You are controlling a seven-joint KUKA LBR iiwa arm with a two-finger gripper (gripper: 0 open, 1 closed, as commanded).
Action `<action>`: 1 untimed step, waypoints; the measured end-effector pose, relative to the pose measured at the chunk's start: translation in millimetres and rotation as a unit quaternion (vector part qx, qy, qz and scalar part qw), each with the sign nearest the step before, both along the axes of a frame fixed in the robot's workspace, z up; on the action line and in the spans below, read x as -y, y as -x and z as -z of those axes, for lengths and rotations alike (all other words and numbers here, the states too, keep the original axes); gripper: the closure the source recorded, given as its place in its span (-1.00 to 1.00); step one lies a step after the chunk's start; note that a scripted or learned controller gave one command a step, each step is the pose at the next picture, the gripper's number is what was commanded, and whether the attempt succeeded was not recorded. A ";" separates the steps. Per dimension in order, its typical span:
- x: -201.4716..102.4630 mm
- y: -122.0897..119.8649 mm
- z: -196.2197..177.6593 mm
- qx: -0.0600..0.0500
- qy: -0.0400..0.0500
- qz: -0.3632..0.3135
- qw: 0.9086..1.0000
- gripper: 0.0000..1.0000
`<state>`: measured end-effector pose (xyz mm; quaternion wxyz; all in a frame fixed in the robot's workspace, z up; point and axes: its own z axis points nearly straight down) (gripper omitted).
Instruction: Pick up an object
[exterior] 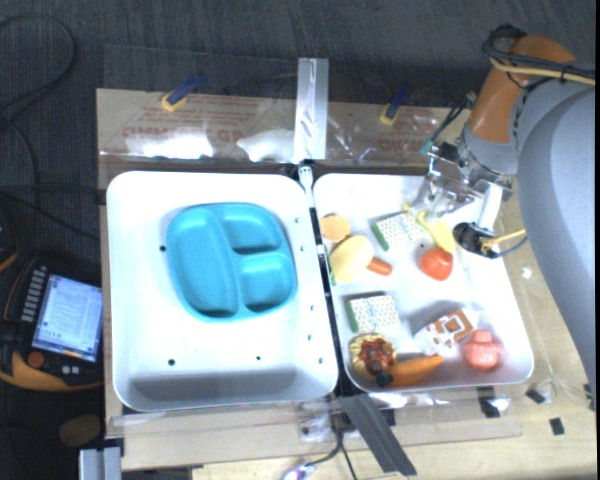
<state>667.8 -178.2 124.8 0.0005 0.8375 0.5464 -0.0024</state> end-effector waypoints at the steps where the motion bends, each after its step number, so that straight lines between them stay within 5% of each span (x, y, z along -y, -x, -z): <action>1: -25.4 14.6 3.2 -0.001 0.000 -0.109 0.994 1.00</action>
